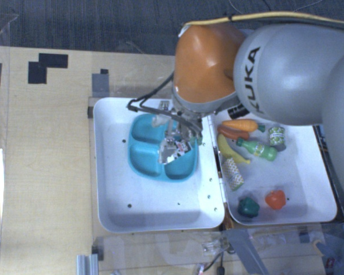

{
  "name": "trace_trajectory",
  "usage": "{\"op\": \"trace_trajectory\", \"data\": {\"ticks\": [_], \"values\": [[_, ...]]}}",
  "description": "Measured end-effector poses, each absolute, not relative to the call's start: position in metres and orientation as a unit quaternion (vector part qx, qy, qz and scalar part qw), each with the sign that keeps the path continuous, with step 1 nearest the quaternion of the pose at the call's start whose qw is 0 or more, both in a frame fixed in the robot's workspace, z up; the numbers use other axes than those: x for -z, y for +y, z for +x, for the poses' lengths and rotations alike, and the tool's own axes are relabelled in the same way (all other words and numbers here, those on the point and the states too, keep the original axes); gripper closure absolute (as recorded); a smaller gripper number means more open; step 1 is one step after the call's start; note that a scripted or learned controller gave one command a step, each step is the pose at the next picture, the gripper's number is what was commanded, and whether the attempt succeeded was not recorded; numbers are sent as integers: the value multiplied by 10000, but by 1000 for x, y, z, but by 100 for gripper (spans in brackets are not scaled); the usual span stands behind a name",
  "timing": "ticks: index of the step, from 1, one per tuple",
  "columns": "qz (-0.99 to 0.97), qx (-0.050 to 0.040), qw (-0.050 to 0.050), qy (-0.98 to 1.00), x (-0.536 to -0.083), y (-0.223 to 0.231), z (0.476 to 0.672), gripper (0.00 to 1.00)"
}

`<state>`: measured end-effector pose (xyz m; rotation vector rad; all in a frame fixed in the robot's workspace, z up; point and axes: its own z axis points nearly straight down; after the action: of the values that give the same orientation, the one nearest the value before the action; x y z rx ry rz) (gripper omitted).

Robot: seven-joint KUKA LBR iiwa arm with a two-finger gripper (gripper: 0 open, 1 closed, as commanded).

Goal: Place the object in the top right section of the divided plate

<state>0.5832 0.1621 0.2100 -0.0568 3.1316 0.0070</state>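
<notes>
Pale wood bench, then white bin (pixel 112 211) with blue divided plate (pixel 142 153). Farther back, small whitish object (pixel 173 149) right under claw (pixel 180 133), over plate's right side; cannot tell if claw wide or shut. Looks light, maybe slippery: best pinched across middle.

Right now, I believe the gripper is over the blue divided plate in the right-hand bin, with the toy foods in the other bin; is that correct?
Not quite: the blue divided plate lies in the left-hand bin, as the camera view shows. The gripper is over it, and the toy foods are in the other bin.
</notes>
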Motion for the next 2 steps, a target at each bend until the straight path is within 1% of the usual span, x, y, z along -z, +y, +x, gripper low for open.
{"op": "trace_trajectory", "data": {"ticks": [1,2], "values": [[-735,-38,99,9972,-323,209,597,0],[-503,-17,29,9987,-193,172,508,0]]}}
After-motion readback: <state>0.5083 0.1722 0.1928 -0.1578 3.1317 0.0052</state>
